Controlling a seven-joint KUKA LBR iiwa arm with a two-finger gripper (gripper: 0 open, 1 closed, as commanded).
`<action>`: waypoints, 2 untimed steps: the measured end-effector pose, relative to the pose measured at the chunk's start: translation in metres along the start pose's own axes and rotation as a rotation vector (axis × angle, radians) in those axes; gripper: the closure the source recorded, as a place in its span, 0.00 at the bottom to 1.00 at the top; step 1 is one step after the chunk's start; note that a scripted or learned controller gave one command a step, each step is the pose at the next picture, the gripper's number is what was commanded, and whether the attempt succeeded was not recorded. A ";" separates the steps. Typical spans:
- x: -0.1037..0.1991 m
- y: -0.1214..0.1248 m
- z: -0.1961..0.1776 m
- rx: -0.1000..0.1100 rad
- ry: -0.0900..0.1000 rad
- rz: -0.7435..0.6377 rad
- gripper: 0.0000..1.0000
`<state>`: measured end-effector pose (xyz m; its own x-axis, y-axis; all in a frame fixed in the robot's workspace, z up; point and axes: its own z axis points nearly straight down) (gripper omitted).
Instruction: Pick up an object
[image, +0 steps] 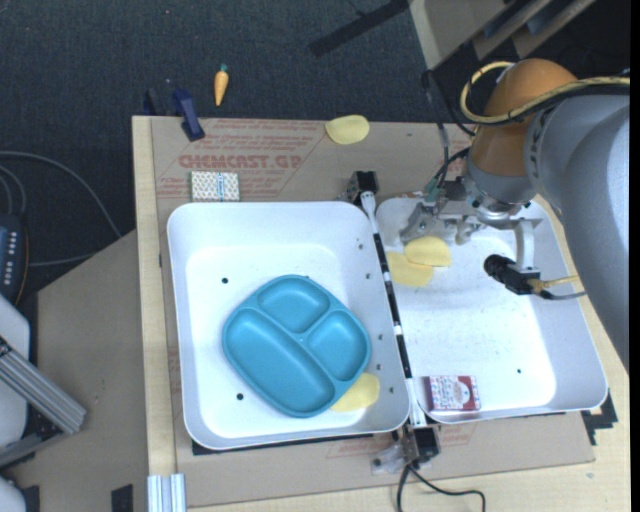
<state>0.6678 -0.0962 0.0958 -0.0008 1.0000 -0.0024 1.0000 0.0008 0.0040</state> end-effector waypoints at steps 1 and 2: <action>-0.005 -0.002 0.011 0.005 0.002 0.001 0.00; -0.005 0.000 -0.001 -0.001 0.001 0.000 1.00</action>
<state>0.6680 -0.1011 0.0965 -0.0004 1.0000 -0.0018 1.0000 0.0004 0.0050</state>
